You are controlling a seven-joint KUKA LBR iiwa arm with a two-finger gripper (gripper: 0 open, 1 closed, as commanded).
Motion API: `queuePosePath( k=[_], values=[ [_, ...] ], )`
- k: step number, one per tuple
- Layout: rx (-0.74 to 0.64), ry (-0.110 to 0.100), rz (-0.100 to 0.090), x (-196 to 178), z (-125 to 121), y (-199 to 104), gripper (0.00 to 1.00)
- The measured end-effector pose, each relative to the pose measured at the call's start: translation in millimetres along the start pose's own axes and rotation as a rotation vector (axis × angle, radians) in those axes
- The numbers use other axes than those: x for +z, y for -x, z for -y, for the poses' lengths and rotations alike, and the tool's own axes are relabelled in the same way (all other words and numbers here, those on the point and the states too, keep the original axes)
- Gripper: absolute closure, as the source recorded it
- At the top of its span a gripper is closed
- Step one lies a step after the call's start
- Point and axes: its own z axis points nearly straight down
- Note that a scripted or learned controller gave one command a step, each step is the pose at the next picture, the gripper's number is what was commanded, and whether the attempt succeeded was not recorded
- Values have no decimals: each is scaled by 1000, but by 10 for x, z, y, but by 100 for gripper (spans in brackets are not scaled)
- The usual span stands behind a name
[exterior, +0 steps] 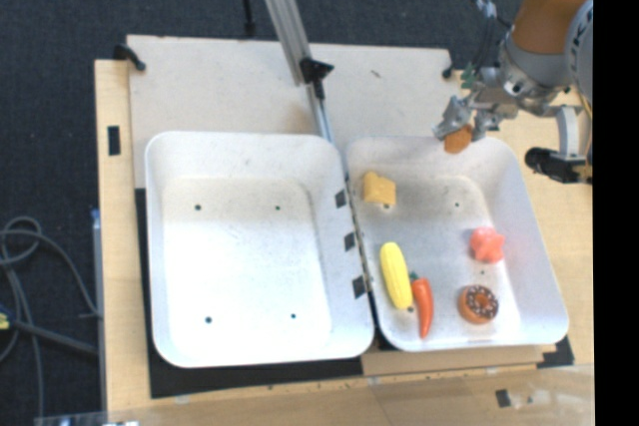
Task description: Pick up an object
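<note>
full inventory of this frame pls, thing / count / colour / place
left bin: 1, white, left half of the bench
right bin: 1, white, right of the left bin, touching it
cheese wedge: 1, yellow, right bin, far left corner
corn cob: 1, yellow, right bin, near left
carrot: 1, orange-red, right bin, beside the corn cob
pink piece: 1, pink, right bin, right side
doughnut: 1, brown with orange rim, right bin, near right
orange piece: 1, orange, at the gripper's tip over the right bin's far edge
metal post: 1, grey, rising behind the bins
arm: 1, grey and orange, top right
gripper: 1, grey, above the right bin's far edge
</note>
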Motion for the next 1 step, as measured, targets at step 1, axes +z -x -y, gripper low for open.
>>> queuePosePath(
  k=[1],
  values=[
    [4,-1,0,-534,85,33,100]
  ],
)
